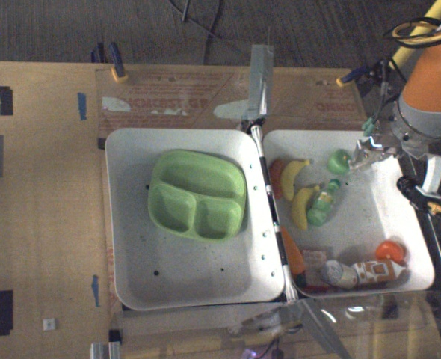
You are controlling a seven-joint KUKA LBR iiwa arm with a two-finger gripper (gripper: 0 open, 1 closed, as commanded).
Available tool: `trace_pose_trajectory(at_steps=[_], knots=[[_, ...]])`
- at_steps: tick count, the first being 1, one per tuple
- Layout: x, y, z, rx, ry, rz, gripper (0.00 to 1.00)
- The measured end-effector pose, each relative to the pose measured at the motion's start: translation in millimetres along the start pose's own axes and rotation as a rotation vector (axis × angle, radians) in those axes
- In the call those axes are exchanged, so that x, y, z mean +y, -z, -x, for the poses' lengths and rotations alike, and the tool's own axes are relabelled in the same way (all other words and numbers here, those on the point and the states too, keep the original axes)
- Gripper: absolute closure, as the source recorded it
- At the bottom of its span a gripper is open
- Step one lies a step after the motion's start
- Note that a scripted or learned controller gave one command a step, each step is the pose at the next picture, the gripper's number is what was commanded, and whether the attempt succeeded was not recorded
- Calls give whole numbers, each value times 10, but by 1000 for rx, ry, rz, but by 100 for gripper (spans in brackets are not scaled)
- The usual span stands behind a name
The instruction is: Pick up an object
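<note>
The right bin (415, 223) holds two yellow bananas (291, 176) (302, 206), a green bottle (322, 203) lying between them, and a small green round object (338, 161) at the back. My gripper (368, 152) hangs over the bin's back right part, just right of that green round object. At the bin's front lie a white and orange bottle (362, 273) on its side, a small orange round object (389, 250) and an orange carrot-like piece (294, 255) against the left wall.
The left bin (131, 260) carries a green divided plate (198, 194). A metal bracket (259, 81) stands behind the wall between the bins. Cables hang near the arm at the right edge.
</note>
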State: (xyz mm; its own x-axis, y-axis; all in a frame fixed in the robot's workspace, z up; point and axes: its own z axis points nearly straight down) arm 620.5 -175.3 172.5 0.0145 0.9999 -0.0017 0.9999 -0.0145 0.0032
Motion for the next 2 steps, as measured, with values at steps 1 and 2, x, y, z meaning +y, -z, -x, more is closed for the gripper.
trace_pose_trajectory(at_steps=[1, 2], knots=[[309, 178, -195, 0, -33, 0, 100], [308, 175, -196, 0, -33, 0, 0]])
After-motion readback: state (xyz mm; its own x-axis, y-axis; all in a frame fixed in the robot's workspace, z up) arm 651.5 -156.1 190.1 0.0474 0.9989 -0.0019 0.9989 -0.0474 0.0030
